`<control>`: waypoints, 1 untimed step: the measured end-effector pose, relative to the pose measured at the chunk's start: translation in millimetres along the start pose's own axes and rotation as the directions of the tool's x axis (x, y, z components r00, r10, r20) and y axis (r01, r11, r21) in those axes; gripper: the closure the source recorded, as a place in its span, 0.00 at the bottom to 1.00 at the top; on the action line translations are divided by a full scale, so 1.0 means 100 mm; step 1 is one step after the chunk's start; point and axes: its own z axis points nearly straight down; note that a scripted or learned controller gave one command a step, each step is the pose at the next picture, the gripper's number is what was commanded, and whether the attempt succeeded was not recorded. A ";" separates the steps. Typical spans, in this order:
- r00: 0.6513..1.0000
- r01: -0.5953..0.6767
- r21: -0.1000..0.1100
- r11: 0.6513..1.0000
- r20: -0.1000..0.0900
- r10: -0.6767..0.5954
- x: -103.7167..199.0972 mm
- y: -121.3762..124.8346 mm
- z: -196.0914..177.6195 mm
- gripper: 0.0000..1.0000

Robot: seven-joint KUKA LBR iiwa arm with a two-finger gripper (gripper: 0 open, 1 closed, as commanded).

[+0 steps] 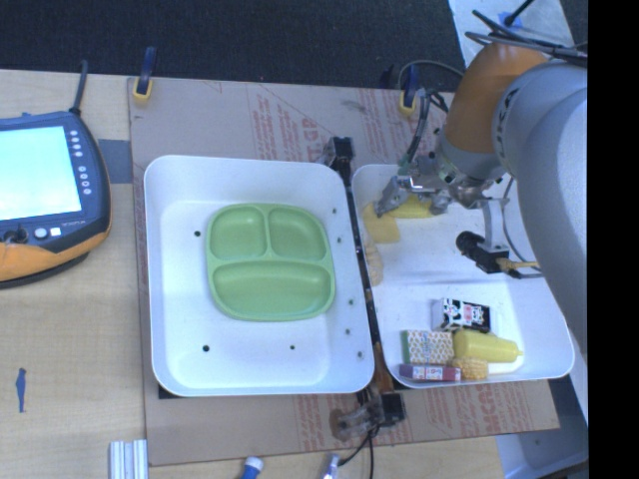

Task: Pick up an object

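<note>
My gripper (401, 198) hangs low over the far left corner of the right bin (544, 312). A yellow block (382, 228) lies right beside and partly under it, against the bin's left wall. Whether the block is in its grasp is hidden by the wrist. Near the bin's front lie a black-and-white carton (465, 314), a yellow corn-like piece (487, 347), a patterned small box (428, 345) and a thin red bar (432, 372). A pale beige piece (373, 263) rests against the left wall.
The left bin (180, 357) holds a green divided plate (270, 261). A teach pendant (45, 193) sits on the bench at far left. The grey arm with its orange band (489, 88) fills the upper right.
</note>
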 end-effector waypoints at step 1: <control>1.000 -0.001 0.000 1.000 -0.003 0.001 -0.02 0.00 0.01 0.00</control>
